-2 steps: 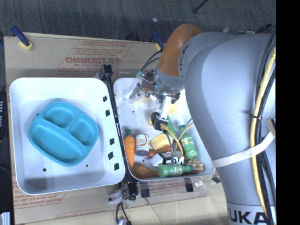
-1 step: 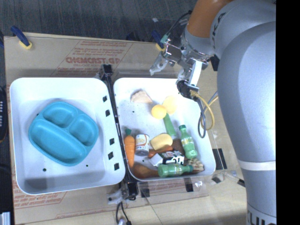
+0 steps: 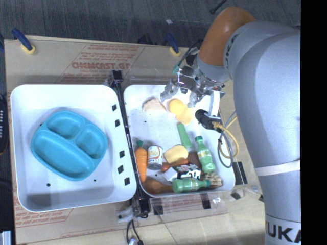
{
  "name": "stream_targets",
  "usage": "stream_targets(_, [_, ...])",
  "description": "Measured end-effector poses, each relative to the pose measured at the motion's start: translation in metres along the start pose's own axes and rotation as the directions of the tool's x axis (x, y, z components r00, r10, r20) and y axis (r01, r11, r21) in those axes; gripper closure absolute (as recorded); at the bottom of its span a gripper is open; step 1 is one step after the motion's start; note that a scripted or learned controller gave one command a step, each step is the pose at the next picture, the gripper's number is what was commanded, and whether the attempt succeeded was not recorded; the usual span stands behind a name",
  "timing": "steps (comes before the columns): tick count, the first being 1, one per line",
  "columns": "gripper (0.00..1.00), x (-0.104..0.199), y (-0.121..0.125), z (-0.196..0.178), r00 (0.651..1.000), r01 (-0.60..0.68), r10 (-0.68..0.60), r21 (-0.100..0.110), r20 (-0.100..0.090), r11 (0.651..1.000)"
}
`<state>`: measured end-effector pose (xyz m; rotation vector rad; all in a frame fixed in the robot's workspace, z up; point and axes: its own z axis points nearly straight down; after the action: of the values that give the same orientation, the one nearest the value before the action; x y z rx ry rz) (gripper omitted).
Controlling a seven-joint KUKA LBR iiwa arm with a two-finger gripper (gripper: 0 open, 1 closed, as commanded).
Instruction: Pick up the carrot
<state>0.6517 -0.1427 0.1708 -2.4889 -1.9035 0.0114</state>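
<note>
The carrot (image 3: 140,162) lies lengthwise against the left wall of the right bin (image 3: 134,103), green top away from the camera, just beside a small tin can (image 3: 155,157). Crowded next to it are a yellow wedge (image 3: 175,152), two green bottles (image 3: 206,156), a brown piece (image 3: 156,186) and a dark printed packet whose markings are too small to read. The hand (image 3: 179,97) hangs at the far end of this bin, well apart from the carrot, its fingers spread and gripping nothing, near a pale lump (image 3: 153,105) and a yellow round object (image 3: 177,106). The left bin (image 3: 20,103) holds a blue divided tray (image 3: 69,144). The worktop (image 3: 92,60) shows brown board.
</note>
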Motion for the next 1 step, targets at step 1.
stream_targets(1, [0.00,-0.0157,0.0089,0.0820,0.997,-0.080,0.080,0.001,0.001,0.997])
